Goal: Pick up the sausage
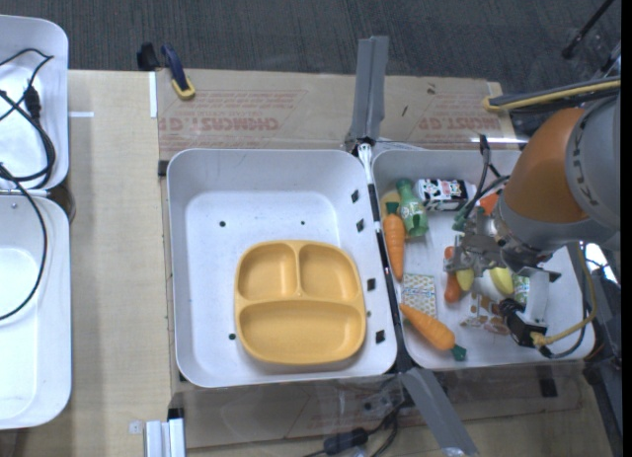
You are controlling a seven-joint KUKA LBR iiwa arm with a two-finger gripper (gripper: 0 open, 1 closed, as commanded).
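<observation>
Camera view shows you the gripper (472, 266) low in the right bin (573, 342), jaws' state impossible to tell, just beside the reddish sausage (453, 287) lying among toy food, so the lift looks undone.

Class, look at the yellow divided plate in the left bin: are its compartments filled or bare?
Bare. All three compartments of the yellow plate show plain yellow surface; the toy food lies in the right bin.

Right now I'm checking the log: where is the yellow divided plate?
In the camera view the yellow divided plate lies in the left white bin, toward its near edge, apart from the carrots in the right bin.
</observation>
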